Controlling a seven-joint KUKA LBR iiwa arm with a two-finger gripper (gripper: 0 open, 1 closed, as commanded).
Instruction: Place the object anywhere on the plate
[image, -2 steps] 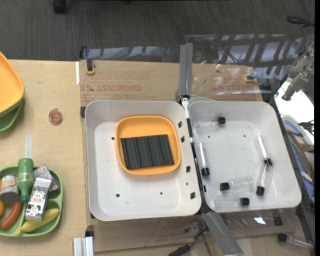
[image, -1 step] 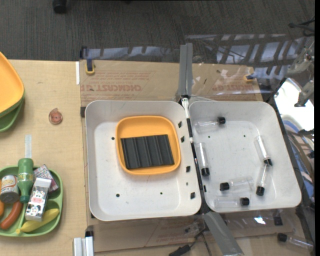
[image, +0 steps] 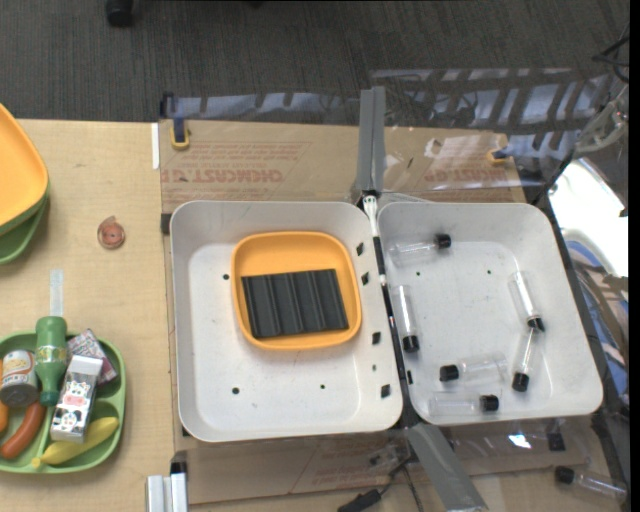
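Note:
An orange square plate (image: 296, 244) with rounded corners lies in the upper middle of the left white bin (image: 215, 400). A black ridged rectangular object (image: 295, 303) lies flat on the plate and covers most of its inside. In the right white bin (image: 470, 290) several clear tubes with black caps are scattered, among them one at the top (image: 418, 245), one along the left wall (image: 406, 318) and one at the right (image: 526, 298).
On the wooden bench left of the bins stand a green dish of toy food (image: 60, 420), an orange bowl (image: 15, 175) at the edge and a small pink disc (image: 111, 233). Cardboard (image: 260, 165) lies under and behind the bins.

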